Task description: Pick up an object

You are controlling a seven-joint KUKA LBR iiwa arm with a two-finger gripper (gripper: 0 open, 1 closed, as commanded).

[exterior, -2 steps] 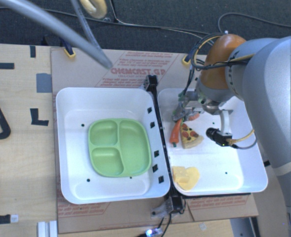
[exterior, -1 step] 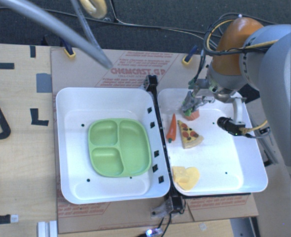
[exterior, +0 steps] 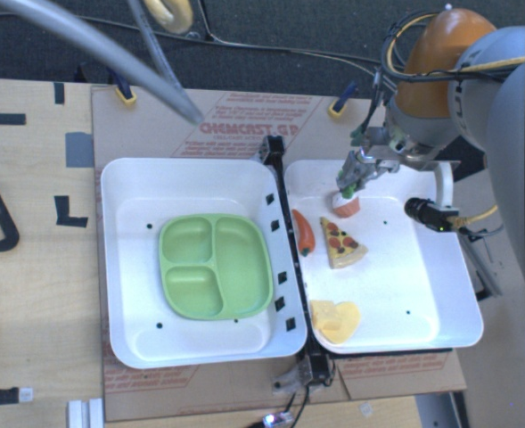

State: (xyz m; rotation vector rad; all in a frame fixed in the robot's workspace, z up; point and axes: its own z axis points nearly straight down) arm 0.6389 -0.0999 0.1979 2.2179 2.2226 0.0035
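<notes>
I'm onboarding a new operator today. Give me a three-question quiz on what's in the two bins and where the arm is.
1. True or false: the green divided tray lies in the right bin.
2. Which item is nearest the hand? A) pizza slice B) small red-and-white object C) pale yellow piece
3. Fill in: the orange-red pepper-like piece lies against the right bin's ____ wall.

Key: 1 false, it lies in the left bin; 2 B; 3 left.
</notes>
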